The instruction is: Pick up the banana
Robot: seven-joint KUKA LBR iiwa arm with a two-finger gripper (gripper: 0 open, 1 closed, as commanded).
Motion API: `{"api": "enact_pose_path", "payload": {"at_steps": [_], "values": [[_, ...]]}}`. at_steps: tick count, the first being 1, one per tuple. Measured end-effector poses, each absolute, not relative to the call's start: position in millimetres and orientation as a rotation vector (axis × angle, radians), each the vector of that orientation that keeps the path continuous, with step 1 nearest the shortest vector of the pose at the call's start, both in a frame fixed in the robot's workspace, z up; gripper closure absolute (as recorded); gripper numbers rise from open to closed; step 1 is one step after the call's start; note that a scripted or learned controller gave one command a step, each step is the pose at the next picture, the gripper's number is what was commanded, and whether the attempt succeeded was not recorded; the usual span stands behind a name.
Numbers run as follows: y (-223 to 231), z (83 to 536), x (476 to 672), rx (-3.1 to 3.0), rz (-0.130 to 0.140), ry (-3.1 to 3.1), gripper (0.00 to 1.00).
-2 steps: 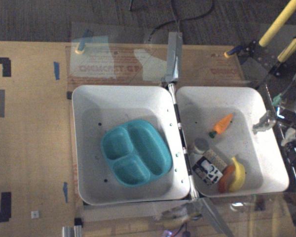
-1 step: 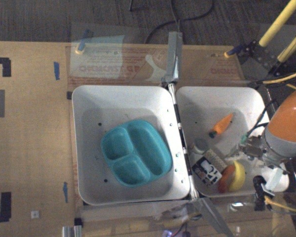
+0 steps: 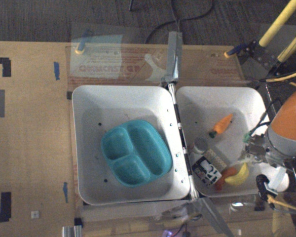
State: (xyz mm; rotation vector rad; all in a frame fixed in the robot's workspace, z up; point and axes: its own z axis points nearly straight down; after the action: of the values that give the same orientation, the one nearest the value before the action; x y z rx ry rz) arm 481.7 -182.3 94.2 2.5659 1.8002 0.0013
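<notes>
The yellow banana (image 3: 239, 176) lies near the front edge of the right bin (image 3: 246, 98), curved, with a red item (image 3: 225, 177) touching its left end. My gripper (image 3: 250, 151) hangs at the bin's right side, just above and to the right of the banana. The grey wrist and the orange band (image 3: 289, 118) stand behind it. Nothing shows in its grasp.
The right bin also holds an orange carrot (image 3: 222, 125), a grey cylinder (image 3: 200, 144), a beige block (image 3: 215, 156) and a black-and-white box (image 3: 206, 170) left of the banana. A teal divided plate (image 3: 136, 152) sits in the left bin (image 3: 89, 132). Cables run by the arm.
</notes>
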Motion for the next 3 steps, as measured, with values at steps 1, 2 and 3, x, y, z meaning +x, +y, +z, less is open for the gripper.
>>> {"api": "enact_pose_path", "payload": {"at_steps": [1, 2, 3], "values": [[-184.3, 101.1, 481.3, 2.571, -0.002, 1.796, 1.0], [-145.1, 180.4, 488.1, 2.73, -0.008, 1.561, 1.0], [-93.9, 162.1, 533.0, 2.847, -0.008, 1.334, 1.0]]}}
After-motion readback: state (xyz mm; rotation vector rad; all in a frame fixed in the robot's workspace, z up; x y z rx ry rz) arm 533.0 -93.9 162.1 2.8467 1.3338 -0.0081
